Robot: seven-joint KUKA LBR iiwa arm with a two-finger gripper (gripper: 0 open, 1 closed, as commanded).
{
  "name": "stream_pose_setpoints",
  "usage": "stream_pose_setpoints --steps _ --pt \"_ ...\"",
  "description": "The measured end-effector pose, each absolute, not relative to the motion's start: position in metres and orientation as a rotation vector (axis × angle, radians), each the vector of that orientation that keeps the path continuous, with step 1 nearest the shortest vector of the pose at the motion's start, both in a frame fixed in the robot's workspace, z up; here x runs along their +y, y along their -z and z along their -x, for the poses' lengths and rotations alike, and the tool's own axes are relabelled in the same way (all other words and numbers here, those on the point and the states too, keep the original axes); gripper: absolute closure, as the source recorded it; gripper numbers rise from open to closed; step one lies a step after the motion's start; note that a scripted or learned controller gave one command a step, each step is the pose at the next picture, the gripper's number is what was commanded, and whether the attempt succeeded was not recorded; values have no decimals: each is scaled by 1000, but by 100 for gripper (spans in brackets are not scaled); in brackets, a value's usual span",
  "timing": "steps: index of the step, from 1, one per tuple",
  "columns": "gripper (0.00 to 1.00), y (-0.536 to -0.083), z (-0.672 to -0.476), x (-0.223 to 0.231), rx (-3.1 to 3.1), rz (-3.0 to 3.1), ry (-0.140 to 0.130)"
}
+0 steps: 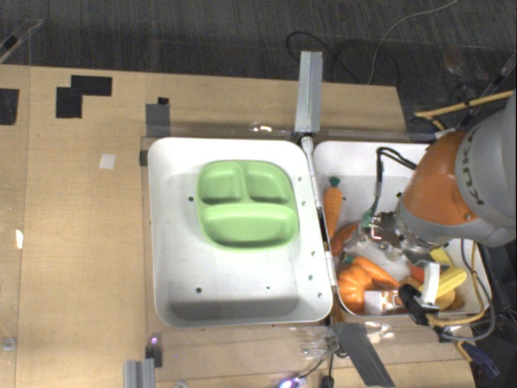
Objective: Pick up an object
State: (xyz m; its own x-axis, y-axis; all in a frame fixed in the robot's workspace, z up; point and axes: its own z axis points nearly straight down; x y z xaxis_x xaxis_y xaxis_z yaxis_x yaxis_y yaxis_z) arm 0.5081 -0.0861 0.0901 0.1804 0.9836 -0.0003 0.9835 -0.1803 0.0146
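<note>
Several toy vegetables crowd the right bin [323, 164]; I judge the carrot [332, 207] light, stiff, best gripped mid-body. Gripper [386, 241] state: cannot tell.

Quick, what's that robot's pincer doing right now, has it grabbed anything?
Pincer: low in the right white bin over the orange toy vegetables; open, closed or holding something cannot be told.

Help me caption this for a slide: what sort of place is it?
Most likely a robotics lab test bench, not a kitchen. A grey and orange robot arm reaches into a white bin of toy food, a green divided plate sits in the other bin, and loose cables trail across the carpet.
</note>
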Motion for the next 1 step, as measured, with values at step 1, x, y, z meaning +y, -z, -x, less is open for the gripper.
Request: stream_pose_setpoints --steps 1 --pt "0 -90 -544 -91 1668 -2656 -16"
